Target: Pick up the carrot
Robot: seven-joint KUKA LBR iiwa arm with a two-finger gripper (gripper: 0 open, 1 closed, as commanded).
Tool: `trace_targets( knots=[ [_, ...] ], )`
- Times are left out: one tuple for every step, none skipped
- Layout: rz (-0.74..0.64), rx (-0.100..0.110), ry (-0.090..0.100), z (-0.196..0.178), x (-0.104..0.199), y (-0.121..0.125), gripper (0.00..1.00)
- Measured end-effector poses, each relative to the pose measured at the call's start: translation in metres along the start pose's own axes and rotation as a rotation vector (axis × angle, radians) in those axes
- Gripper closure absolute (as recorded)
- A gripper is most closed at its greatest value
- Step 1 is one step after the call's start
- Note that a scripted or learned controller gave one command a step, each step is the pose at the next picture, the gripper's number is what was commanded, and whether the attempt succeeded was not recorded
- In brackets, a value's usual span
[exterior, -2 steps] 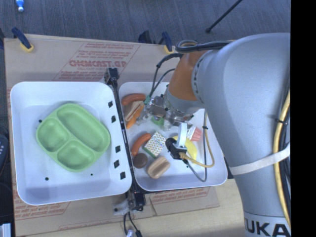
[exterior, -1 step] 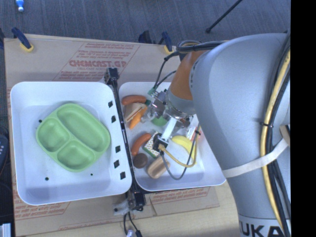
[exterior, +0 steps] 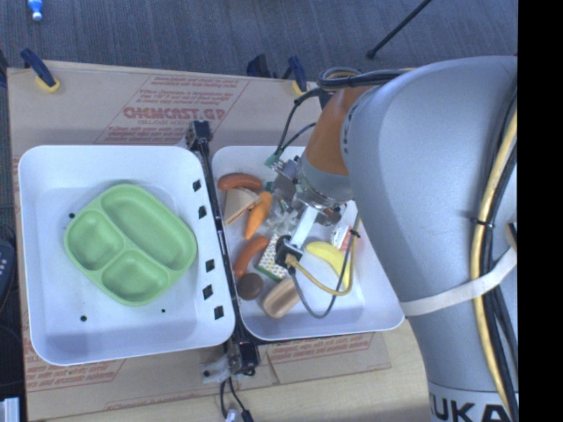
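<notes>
The carrot [exterior: 258, 214] is a short orange tapered piece lying in the right bin [exterior: 374, 310], near its left wall. My gripper [exterior: 283, 229] hangs low over the middle of that bin, just right of the carrot and very close to it. The wrist and the grey arm [exterior: 422, 174] cover the bin's right half. I see nothing clearly held in the gripper.
Around the carrot lie a reddish sausage [exterior: 239, 182], a tan wedge [exterior: 236, 206], a second orange piece [exterior: 250, 254], a brown disc [exterior: 251, 286], a bread-like piece [exterior: 280, 299] and a yellow banana-like piece [exterior: 327, 257]. The left bin [exterior: 53, 323] holds a green divided plate [exterior: 130, 242].
</notes>
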State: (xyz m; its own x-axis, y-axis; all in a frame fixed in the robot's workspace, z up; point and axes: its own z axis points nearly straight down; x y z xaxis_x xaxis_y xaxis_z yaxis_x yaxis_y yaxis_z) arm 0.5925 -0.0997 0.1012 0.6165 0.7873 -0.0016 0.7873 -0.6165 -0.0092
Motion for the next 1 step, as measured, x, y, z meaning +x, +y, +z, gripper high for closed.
trace_targets(
  knots=[
    [0.488,-0.003,0.002,-0.0896,0.0186,-0.0615,1.00]
  ],
)
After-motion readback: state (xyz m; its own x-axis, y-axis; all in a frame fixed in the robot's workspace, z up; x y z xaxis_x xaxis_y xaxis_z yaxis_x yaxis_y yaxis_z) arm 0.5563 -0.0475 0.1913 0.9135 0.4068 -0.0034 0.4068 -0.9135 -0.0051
